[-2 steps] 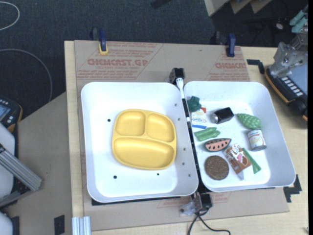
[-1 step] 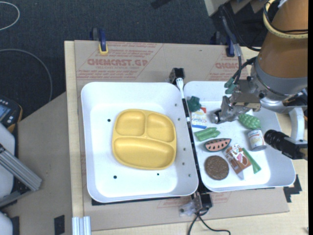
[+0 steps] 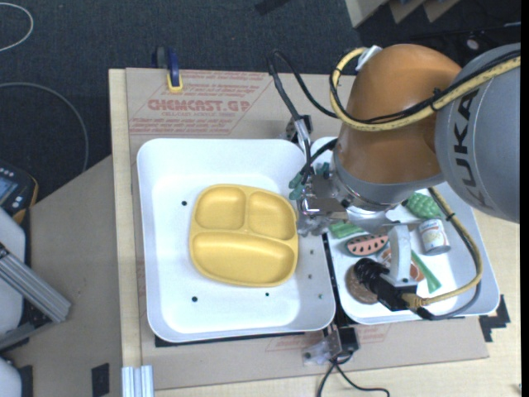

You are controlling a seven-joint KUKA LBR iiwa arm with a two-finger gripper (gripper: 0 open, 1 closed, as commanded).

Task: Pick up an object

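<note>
A yellow divided plate [image 3: 244, 235] lies in the middle of the left white bin [image 3: 169, 172]. In the right bin [image 3: 471, 292] I see a watermelon slice [image 3: 366, 244], a brown round piece [image 3: 359, 284], a small can [image 3: 431, 236] and green pieces [image 3: 423, 204]. The arm's orange band [image 3: 397, 110] and grey wrist hang over the right bin's near-left part, covering much of it. My gripper [image 3: 318, 201] reaches down near the divide between the two bins, mostly hidden under the wrist.
A black cable with a yellow plug [image 3: 413, 300] loops across the right bin's front. Brown cardboard [image 3: 207, 98] lies under both bins. Another cable runs from the back toward the wrist. Grey equipment stands at the far left.
</note>
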